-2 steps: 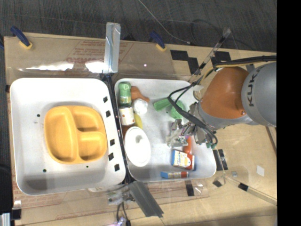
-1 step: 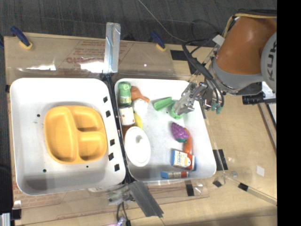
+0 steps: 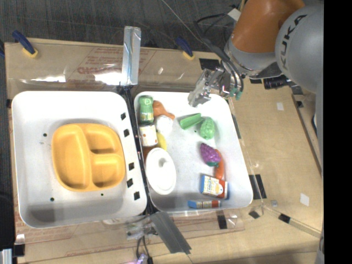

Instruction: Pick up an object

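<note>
Brown worktop (image 3: 275,164): carries two shallow white bins side by side, with the grey arm (image 3: 297,32) and its orange band reaching in from the right.
Left bin (image 3: 27,147): holds one yellow divided tray (image 3: 88,155), lying flat near the middle.
Right bin (image 3: 236,164): holds all the small items, crowded along its left wall and down its right half.
White round lid (image 3: 161,170): lies near the left wall, towards the front.
Bottles: a green-capped one (image 3: 146,109) at the far left corner, a brown-labelled one (image 3: 148,135) just in front of it.
Carton (image 3: 213,186): blue and orange, at the front right, with a blue-and-red tube (image 3: 204,204) just in front of it.
Purple grapes (image 3: 209,154): between the carton and the green pieces.
Green pieces: a leafy one (image 3: 207,127) and a wedge (image 3: 190,120), just beside each other, far right.
Orange piece (image 3: 163,110): beside the green-capped bottle.
Gripper (image 3: 199,96): hangs over the far edge of the right bin, just above the wedge; nothing shows between its fingers, and I cannot tell whether they are spread or closed.
</note>
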Controlling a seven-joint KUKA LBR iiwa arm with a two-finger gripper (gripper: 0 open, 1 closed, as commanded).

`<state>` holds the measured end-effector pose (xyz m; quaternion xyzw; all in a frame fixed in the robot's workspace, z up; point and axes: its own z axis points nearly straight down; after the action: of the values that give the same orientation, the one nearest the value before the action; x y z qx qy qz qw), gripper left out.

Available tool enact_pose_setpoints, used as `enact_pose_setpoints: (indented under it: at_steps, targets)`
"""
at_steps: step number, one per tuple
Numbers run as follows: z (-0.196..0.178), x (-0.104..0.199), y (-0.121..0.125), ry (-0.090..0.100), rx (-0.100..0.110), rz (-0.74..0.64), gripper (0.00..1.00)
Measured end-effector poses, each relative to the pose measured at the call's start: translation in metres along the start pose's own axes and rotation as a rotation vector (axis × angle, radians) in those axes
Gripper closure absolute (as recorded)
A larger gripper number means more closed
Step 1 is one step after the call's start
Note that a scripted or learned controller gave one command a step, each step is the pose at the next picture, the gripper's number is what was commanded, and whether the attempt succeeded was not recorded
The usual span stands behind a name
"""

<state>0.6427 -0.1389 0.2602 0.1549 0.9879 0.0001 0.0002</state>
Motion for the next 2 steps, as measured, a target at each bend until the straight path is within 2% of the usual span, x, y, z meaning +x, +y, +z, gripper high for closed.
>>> enact_pose_setpoints:
  at_steps: [1, 2]
  targets:
    - [-0.012, -0.001, 0.001, -0.005, 0.001, -0.006, 1.0]
    - [-0.056, -0.003, -0.066, -0.005, 0.001, 0.374, 1.0]
